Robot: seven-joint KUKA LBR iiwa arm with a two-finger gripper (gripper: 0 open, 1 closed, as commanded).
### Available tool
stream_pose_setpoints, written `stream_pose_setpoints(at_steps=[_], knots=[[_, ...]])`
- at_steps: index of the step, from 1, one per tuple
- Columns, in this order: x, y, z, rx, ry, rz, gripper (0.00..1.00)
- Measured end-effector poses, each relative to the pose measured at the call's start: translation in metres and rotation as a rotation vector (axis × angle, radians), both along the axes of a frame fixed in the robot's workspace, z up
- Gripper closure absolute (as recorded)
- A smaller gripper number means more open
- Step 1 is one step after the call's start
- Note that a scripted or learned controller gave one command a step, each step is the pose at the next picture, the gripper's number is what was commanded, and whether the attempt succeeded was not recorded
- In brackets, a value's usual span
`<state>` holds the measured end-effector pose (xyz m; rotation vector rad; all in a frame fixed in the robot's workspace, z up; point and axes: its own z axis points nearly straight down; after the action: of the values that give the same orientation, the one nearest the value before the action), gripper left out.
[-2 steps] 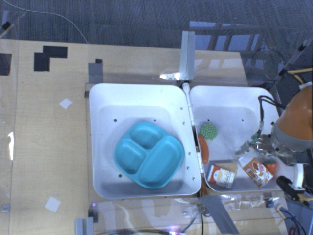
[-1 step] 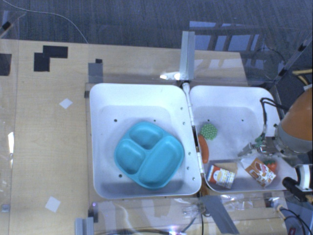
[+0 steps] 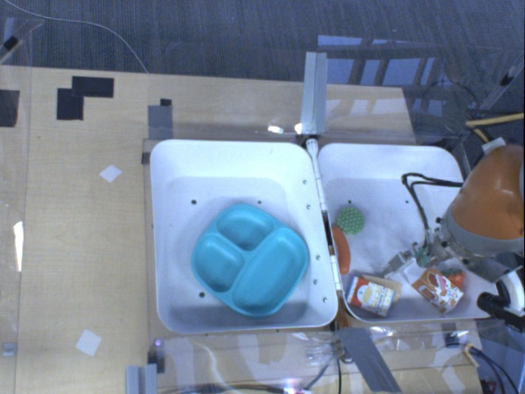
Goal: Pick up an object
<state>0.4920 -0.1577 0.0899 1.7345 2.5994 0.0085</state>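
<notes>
The pincer (image 3: 418, 257) hangs low in the right bin (image 3: 385, 171); whether it is open or closed I cannot tell. An orange patterned packet (image 3: 439, 290) lies just beside it, a small carton (image 3: 373, 295) near. Risk, I judge: closing off-centre would nudge the packet aside against the bin wall

No words or numbers can be read. The little box (image 3: 373, 295) and the orange packet (image 3: 438, 289) in the right bin (image 3: 385, 175) have pictures and print on them. The print is too small and blurry to make out.
</notes>
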Motion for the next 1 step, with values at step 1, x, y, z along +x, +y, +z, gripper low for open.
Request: stream_pose_setpoints(at_steps=[1], knots=[[0.0747, 0.0592, -0.0004, 0.004, 0.001, 0.071, 0.0]])
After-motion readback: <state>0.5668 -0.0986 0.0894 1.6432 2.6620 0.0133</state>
